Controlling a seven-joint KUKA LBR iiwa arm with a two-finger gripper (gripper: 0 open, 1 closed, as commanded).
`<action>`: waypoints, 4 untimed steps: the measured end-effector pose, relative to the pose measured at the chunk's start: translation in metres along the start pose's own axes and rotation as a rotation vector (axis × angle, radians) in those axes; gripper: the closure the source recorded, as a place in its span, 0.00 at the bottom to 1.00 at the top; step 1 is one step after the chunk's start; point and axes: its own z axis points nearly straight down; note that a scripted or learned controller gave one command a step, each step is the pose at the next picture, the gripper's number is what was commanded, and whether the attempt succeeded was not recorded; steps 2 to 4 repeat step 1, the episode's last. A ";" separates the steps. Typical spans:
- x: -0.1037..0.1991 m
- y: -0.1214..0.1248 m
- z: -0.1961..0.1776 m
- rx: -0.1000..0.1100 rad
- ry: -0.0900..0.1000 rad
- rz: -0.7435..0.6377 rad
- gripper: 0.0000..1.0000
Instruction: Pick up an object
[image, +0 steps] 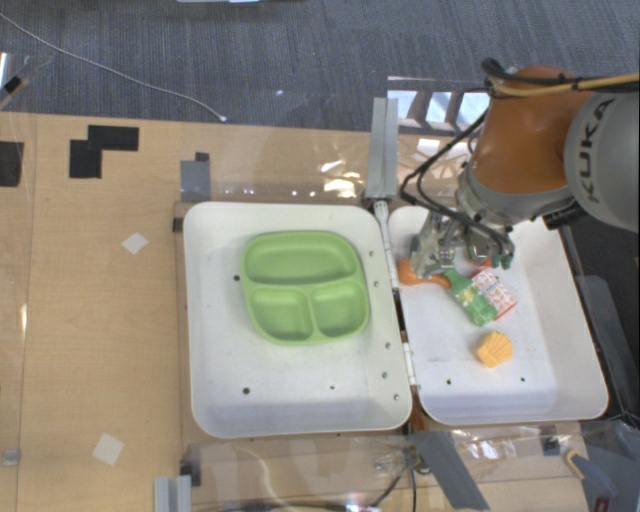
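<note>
While lowered over the far left of the right bin (560, 390), gripper (432, 262) hangs just above an orange object (418, 275); finger spread impossible to tell. Green packet (478, 296) just right, yellow block (494, 349) nearer. Green divided tray (303, 286) in left bin (215, 380).

You see even, bright overhead lighting with soft, weak shadows. Glare flares on the clear plastic sheeting (335, 180) behind the two shallow white bins (300, 410) and along the bench's front edge. Focus is moderate; detail around the grey arm's gripper (450, 250) reads slightly blurred.
</note>
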 end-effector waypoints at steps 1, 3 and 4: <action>0.055 0.025 -0.013 0.001 0.005 0.132 1.00; 0.055 0.025 -0.013 0.001 0.005 0.132 1.00; 0.055 0.025 -0.013 0.001 0.005 0.132 1.00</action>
